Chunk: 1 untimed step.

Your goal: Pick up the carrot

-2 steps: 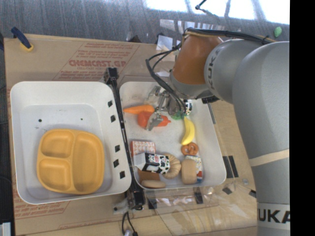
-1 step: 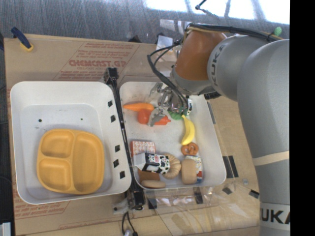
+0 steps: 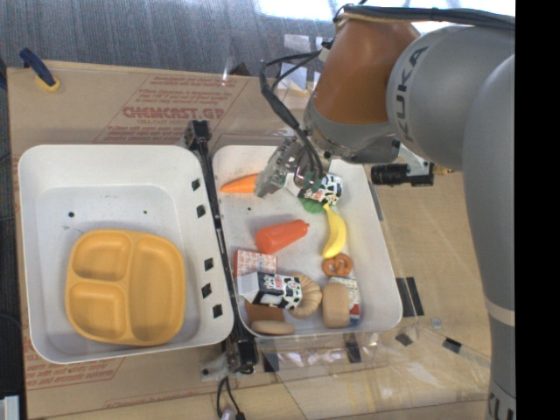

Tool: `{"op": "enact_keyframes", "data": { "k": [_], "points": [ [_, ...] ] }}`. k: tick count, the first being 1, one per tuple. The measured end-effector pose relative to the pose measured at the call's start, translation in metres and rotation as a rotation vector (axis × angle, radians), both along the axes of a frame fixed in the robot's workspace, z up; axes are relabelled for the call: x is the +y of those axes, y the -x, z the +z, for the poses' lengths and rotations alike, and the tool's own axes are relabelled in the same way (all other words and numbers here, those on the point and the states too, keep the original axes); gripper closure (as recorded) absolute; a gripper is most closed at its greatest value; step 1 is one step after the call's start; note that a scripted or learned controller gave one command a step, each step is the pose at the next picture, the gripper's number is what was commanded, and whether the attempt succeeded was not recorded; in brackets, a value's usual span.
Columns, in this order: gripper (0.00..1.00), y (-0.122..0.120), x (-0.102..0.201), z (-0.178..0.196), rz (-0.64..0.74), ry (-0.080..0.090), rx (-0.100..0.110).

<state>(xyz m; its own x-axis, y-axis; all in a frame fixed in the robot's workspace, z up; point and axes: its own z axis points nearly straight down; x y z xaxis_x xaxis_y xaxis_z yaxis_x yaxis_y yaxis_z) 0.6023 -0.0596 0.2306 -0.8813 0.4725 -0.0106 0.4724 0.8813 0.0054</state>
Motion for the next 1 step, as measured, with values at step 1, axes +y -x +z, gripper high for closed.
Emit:
{"op": "enact_keyframes", "data": {
  "k": [1],
  "points": [
    [1.00, 0.0487, 0.0146, 0.0230, -0.301, -0.001, 0.013]
  ]
}}
